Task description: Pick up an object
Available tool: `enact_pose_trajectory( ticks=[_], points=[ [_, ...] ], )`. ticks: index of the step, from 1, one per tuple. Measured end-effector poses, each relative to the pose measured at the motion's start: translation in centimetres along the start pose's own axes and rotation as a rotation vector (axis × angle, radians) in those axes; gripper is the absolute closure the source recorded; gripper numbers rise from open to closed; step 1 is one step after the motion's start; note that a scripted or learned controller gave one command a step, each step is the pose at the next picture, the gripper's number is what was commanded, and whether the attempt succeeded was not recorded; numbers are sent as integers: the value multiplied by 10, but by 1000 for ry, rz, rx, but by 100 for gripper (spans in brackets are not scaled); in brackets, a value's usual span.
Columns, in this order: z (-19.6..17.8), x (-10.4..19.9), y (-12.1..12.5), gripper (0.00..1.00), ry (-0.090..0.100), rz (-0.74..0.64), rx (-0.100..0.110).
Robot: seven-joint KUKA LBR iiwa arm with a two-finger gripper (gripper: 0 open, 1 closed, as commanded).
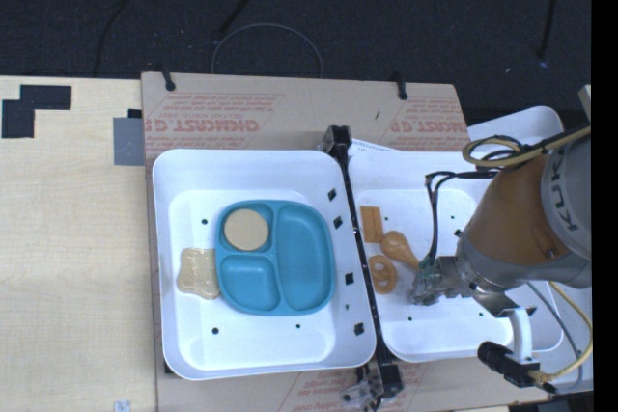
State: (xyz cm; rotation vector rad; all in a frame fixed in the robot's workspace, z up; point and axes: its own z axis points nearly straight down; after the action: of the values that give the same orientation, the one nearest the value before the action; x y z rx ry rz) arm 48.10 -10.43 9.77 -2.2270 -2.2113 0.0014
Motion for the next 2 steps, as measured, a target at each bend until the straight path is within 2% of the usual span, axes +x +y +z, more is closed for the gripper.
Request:
enact_pose_trajectory(
  ticks=[2],
  points=[
    [-124,2,5,100,-2,-8,-6]
  ],
)
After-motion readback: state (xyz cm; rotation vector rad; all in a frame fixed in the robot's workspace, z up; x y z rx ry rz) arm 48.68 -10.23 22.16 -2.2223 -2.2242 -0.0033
